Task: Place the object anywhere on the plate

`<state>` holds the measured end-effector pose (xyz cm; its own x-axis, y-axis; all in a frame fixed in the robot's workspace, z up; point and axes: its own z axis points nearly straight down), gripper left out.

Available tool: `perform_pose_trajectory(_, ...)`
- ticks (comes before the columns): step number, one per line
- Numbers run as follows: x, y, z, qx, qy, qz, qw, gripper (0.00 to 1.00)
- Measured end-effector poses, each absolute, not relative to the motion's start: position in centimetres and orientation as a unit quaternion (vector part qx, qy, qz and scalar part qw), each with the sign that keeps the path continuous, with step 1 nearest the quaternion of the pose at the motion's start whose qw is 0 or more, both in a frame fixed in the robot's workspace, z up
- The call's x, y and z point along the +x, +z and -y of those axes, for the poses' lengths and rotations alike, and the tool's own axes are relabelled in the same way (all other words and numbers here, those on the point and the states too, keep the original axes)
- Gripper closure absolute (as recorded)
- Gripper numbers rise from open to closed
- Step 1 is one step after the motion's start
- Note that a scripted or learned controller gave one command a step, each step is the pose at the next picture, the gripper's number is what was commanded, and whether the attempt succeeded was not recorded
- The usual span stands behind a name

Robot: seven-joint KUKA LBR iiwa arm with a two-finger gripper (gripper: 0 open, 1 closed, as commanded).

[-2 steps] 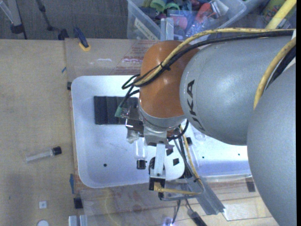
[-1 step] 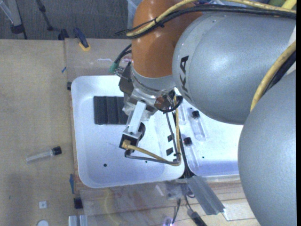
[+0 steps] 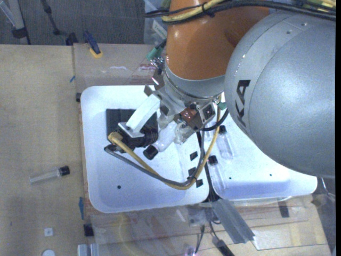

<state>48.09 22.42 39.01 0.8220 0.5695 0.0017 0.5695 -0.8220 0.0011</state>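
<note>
Object (image 3: pixel 226 144), as we judged it, was the small clear tube-like piece lying on the floor of the right bin (image 3: pixel 266 188), just beside the wall shared with the left bin (image 3: pixel 109 193). It looked like smooth, see-through plastic, slim and rounded. On that reading nothing of the task was done: the piece lay well apart from the plate and was yet to be picked up, carried across and set down. Both bins were shallow and glossy white, with rounded corners. A little farther, the gripper (image 3: pixel 174 136) hung low over the left bin's middle, and we could not tell how wide it stood nor whether it had hold of anything. Left of it and slightly farther lay the plate (image 3: pixel 117 120), which we took to be the flat, matte black square on the left bin's floor, partly hidden by the robot's own parts
</note>
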Motion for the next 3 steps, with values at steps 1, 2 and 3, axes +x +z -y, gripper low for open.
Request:
perform_pose_trajectory(1,55.3,28.9,-22.5,0.920,-0.0025,-0.391,0.000,1.00)
perform_pose_trajectory(2,64.1,33.7,-22.6,0.831,-0.0003,-0.556,0.000,1.00)
perform_pose_trajectory(3,63.2,37.0,-22.4,0.940,0.0015,-0.340,0.000,1.00)
